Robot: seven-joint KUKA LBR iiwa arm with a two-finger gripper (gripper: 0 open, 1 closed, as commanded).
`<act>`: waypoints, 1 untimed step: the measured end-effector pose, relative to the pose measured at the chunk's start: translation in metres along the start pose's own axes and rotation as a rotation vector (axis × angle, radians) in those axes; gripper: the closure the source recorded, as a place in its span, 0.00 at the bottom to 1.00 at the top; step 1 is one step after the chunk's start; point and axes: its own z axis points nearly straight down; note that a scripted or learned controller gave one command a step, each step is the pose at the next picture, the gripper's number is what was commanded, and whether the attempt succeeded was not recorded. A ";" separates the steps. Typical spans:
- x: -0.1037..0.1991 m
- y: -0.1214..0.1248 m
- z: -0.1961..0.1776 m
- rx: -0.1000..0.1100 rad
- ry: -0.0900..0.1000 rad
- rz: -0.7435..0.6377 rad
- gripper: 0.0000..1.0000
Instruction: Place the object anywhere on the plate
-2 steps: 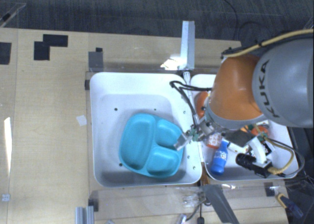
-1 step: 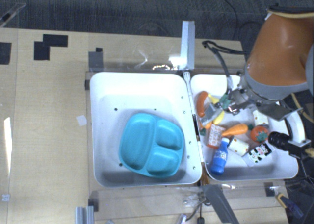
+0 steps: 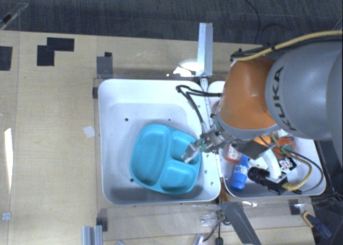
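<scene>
Plate (image 3: 161,158) lies in left bin (image 3: 115,131); bottle (image 3: 239,174) in right bin (image 3: 316,187).

- Arm (image 3: 308,86): bulky grey housing with dark "KUKA" lettering.
- Orange band (image 3: 246,99) beside the lettering, glossy, rounded.
- Black cables (image 3: 188,95) loop beside the band.

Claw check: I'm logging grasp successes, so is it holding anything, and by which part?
Cannot be told. The claw is over the right edge of the blue plate, but its tips are too small and blurred to show anything between them.
</scene>
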 end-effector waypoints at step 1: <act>-0.074 -0.019 -0.021 -0.001 -0.002 0.387 0.00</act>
